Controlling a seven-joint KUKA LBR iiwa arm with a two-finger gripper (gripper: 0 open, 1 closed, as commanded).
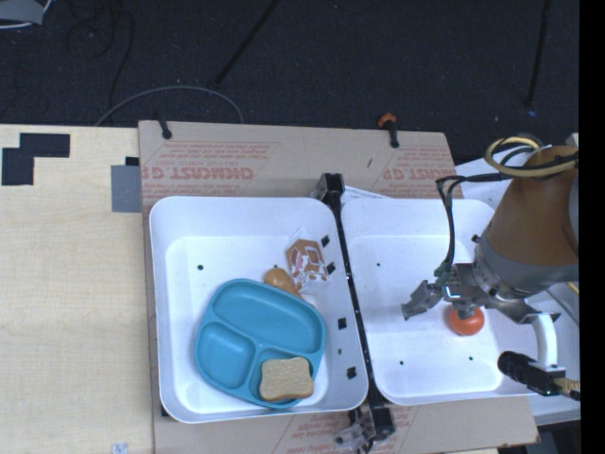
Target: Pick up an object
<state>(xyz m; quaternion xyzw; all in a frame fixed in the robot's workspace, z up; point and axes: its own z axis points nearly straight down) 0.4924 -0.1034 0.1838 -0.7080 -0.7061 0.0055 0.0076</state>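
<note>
Two white bins sit side by side on the worktop (66, 301), over a cardboard sheet (284, 159). The left bin (175, 253) is crowded: a blue tray (246, 339) fills its lower half and reaches close to the front and right walls, with a slice of bread (286, 379) in the tray's near compartment. An orange ball (278, 278) lies just behind the tray's far rim, and a clear wrapper (306, 259) with a brown print lies beside it near the divider (345, 291), leaving bare floor mainly along the left wall and back. The right bin (397, 244) has far more open floor, across its back, left and front. The arm (534, 225) reaches into it from the right, and the end effector (452, 299) hangs low over the bin's right part. A red-orange ball (465, 321) lies just below and to the right of it, close to or touching it; I cannot tell whether the end effector is open or closed, or gripping it.
</note>
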